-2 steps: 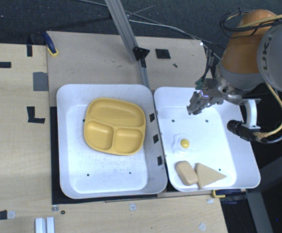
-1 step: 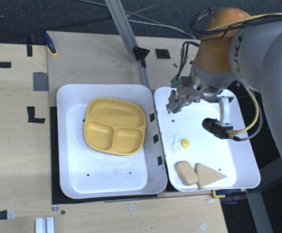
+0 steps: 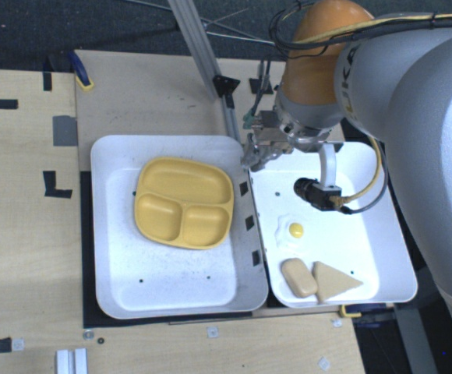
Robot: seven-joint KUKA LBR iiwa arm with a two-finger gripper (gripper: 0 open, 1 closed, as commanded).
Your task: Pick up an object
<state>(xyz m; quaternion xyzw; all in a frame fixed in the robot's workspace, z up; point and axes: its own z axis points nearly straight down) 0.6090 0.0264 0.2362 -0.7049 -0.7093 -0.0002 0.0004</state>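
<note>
A yellow divided plate (image 3: 184, 202) lies in the left white bin (image 3: 117, 287). In the right bin (image 3: 382, 263) lie a fried egg (image 3: 292, 228), a tan bread roll (image 3: 297, 276) and a tan wedge-shaped slice (image 3: 337, 280) near the front. My gripper (image 3: 257, 156) hangs at the back left corner of the right bin, close to the wall between the bins, well behind the egg. Nothing shows between its fingers.
The arm's grey body and orange band (image 3: 323, 29) cover the right bin's back right part. A black cable fitting (image 3: 316, 193) hangs over that bin. A slanted metal bar (image 3: 203, 53) runs behind the bins. Blue clip (image 3: 80, 70) at the bench's back left.
</note>
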